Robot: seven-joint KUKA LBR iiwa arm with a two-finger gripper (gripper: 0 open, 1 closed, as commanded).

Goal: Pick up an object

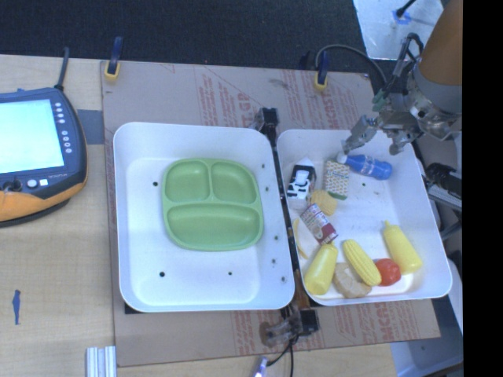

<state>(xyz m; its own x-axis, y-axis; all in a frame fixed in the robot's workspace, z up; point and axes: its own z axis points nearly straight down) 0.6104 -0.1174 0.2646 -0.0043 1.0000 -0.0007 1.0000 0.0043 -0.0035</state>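
My gripper point(379, 138) hovers over the far end of the right bin point(431, 210), its two fingers spread apart with nothing between them. A blue bottle point(369, 166) lies on its side just below and in front of the fingertips. It is apart from them. Beside the bottle stands a small checkered packet point(338, 177). A black and white toy car point(300, 183) sits at the bin's far left.
The near half of the right bin holds a red-labelled can point(318, 224), a yellow bottle point(321, 269), corn point(361, 261), a tomato point(387, 271) and a second yellow bottle point(401, 247). A green divided plate point(212, 204) lies in the left bin point(134, 281). A tablet point(35, 151) rests at the far left.
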